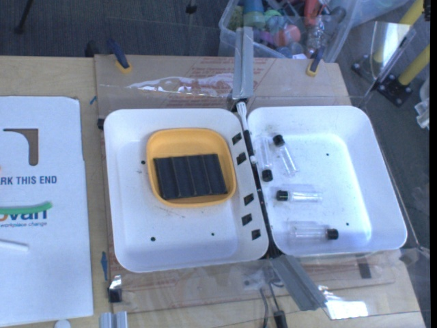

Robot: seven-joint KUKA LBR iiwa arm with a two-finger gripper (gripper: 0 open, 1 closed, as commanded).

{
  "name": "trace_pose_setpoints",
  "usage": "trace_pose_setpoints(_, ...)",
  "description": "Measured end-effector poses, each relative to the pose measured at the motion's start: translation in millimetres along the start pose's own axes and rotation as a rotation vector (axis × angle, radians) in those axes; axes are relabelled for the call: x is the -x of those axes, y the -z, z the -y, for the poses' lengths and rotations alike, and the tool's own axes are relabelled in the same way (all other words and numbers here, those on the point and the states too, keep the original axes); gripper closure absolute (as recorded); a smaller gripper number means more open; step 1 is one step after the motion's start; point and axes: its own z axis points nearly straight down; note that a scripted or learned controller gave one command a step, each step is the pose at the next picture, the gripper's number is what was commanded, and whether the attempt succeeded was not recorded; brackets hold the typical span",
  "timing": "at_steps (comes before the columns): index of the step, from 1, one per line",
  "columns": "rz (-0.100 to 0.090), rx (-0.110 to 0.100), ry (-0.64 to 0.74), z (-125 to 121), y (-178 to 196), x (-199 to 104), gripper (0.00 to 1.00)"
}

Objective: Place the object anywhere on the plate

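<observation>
Well, grab the little clear tube (298, 196) near 8 o'clock in the right bin (362, 176) by its middle — it looks light, slippery and breakable — you cannot tell how the hand is set.

Black block (190, 176) covers most of yellow plate (158, 145).

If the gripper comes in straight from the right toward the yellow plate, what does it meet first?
Likely the right bin's rim, then the clear vials, if it travels low.
</observation>
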Motion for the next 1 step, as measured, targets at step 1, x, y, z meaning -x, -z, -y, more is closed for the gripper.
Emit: trace_pose_setpoints(1, -0.002, -0.004, 0.343, 47.8, 31.8, 0.4, 1.00)
